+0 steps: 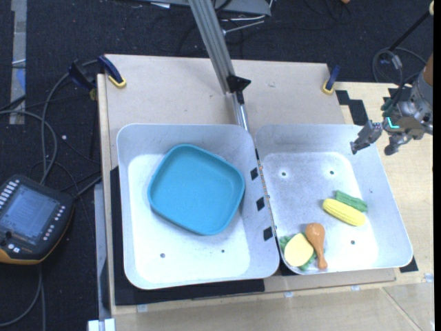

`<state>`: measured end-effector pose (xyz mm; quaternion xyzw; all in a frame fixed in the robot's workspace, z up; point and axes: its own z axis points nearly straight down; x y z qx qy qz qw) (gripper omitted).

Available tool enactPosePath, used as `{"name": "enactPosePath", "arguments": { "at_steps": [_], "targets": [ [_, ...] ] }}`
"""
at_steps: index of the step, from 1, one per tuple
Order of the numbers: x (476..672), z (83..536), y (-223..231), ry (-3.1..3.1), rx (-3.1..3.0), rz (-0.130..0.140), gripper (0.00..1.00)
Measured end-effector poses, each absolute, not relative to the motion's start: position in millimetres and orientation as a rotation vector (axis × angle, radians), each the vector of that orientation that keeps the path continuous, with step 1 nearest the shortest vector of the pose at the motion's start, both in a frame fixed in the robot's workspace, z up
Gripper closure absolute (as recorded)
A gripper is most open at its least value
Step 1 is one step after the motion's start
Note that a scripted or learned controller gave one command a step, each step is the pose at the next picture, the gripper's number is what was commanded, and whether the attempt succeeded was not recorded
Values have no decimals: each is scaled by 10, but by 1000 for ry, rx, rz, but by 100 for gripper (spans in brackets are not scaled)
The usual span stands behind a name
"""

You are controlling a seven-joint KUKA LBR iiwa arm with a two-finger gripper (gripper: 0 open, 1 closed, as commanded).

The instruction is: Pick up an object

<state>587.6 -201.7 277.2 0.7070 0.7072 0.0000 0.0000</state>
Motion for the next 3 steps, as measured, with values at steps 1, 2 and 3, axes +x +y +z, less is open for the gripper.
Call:
{"name": "enactPosePath", "arguments": {
  "at_steps": [1, 2, 3],
  "targets": [
    [5876, 2772, -2017, 2222, 2221, 0, 0],
    [5896, 2294, -1926, 2225, 2223, -3, 0],
    [5975, 1765, -1867, 2225, 2223, -4, 0]
  ]
}}
